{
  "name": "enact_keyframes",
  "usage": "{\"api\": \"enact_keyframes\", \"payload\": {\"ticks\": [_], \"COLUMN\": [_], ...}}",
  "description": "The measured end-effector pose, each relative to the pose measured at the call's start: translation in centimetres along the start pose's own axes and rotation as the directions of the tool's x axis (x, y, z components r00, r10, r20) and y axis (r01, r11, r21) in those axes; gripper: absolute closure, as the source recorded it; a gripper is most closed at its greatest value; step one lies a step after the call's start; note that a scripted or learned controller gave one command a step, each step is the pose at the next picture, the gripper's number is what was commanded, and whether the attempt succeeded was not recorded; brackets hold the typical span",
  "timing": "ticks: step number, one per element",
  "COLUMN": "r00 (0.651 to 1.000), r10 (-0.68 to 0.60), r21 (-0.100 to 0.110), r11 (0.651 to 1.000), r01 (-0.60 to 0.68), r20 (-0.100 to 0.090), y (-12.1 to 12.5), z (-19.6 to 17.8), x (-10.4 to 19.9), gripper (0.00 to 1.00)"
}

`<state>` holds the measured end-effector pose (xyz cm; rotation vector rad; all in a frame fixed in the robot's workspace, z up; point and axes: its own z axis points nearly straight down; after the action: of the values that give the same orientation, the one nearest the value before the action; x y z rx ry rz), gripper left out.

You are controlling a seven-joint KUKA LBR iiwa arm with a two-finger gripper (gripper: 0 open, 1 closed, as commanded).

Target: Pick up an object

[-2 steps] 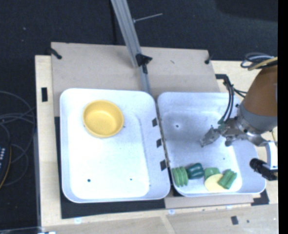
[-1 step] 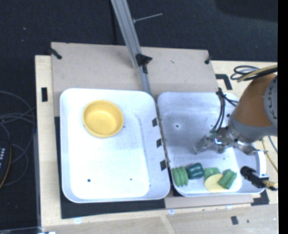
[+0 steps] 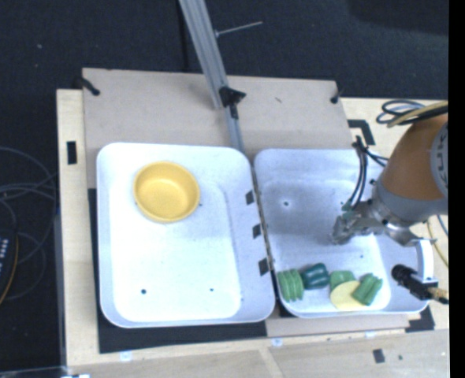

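Your gripper (image 3: pixel 347 228) hangs over the right white bin (image 3: pixel 295 181), above the small green and yellow toys (image 3: pixel 332 284); you cannot tell whether it is grasping anything.

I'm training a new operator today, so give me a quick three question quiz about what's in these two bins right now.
1. True or false: the yellow bowl sits in the left bin.
2. Which bin holds the cluster of green pieces? A) left bin B) right bin
3. Fill in: the pale yellow disc lies along the right bin's ____ edge, the one closest to the camera.

Key: 1 true; 2 B; 3 near. The gripper hovers above the right bin, up-view of the cluster.
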<state>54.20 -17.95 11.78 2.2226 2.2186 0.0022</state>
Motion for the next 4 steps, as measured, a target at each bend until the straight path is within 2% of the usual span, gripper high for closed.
{"api": "enact_keyframes", "payload": {"ticks": [1,2,3,4], "r00": [1.000,1.000,1.000,1.000], "r10": [-0.002,-0.002,-0.002,-0.006], "r21": [-0.003,-0.005,0.001,0.001], "r11": [1.000,1.000,1.000,1.000], "r01": [0.002,0.002,0.002,0.006], "r20": [0.001,0.002,0.000,-0.001], "y": [0.4,0.8,0.9,2.7], "z": [-4.3,-10.6,-11.1,-11.7], "x": [0.2,0.2,0.2,5.8], "gripper": [1.00,1.00,1.00,1.00]}}
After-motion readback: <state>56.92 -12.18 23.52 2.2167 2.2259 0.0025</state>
